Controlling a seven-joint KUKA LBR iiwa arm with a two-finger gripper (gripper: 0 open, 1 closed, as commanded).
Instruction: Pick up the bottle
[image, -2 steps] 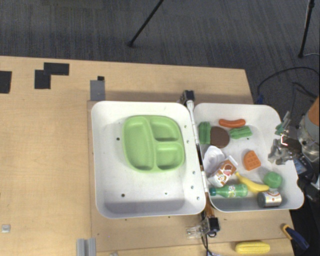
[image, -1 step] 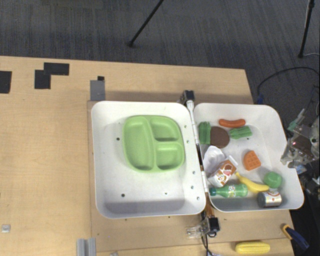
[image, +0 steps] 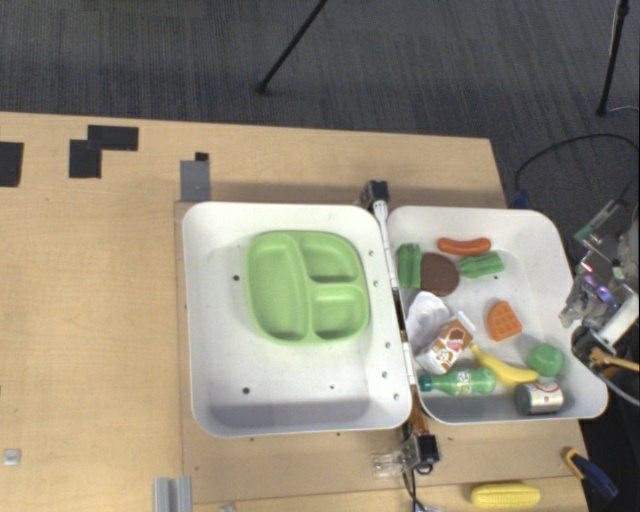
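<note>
Bottle (image: 458, 382) lying flat near front edge of right bin (image: 560, 240), just beside a banana (image: 505, 370); claw (image: 592, 310) at bin's right edge (open or closed: cannot tell).

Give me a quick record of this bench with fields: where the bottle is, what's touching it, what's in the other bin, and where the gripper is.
bottle: green bottle lying on its side, right bin, near front wall
neighbours: banana and snack packet against it, can to its right
left bin: green divided tray
gripper: at the right bin's right edge, away from the bottle
</note>
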